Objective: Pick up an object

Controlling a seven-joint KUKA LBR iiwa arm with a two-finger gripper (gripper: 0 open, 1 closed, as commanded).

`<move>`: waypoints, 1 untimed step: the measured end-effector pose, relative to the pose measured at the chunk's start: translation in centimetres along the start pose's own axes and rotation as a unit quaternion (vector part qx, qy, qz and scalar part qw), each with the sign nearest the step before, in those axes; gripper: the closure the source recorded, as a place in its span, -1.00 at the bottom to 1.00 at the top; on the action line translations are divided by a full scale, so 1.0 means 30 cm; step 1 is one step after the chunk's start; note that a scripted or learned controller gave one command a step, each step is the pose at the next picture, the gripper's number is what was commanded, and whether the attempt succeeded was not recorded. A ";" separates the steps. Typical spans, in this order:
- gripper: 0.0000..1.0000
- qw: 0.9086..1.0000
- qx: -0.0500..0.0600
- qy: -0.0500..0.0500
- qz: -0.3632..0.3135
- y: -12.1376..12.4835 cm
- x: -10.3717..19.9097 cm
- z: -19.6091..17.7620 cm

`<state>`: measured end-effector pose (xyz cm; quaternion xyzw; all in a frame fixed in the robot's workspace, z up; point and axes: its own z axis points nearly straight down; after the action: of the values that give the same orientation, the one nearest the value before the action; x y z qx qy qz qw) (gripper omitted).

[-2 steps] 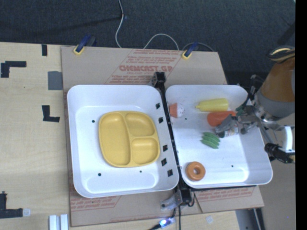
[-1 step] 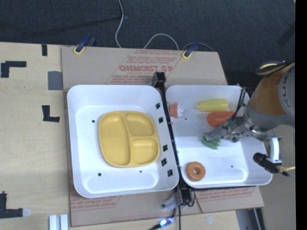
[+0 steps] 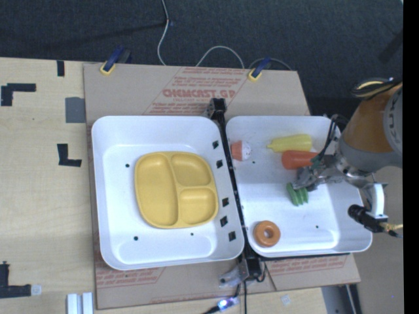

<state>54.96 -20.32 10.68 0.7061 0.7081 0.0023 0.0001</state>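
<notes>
The right bin (image 3: 327, 237) holds several small items. A yellow piece (image 3: 292, 141) lies at the back with a red-orange piece (image 3: 296, 159) just in front of it. Mid-bin sits a green ridged object (image 3: 298, 194). My gripper (image 3: 309, 178) hangs low over the bin, right at the green object's upper right end and close beside the red-orange piece. A brown donut (image 3: 266, 233) rests near the front wall. At the back left, against the divider, is a small pink and white item (image 3: 241, 150).
The left bin (image 3: 108, 175) carries a yellow divided plate (image 3: 175, 188). The arm's orange band (image 3: 368, 124) and grey wrist (image 3: 366, 159) lean over the right bin's right wall. Both bins stand on brown cardboard (image 3: 190, 93).
</notes>
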 end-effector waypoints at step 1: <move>1.00 1.000 0.000 -0.002 0.000 -0.013 0.027 -0.193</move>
<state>54.56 -19.52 16.47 0.7064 0.7078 0.0009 0.0014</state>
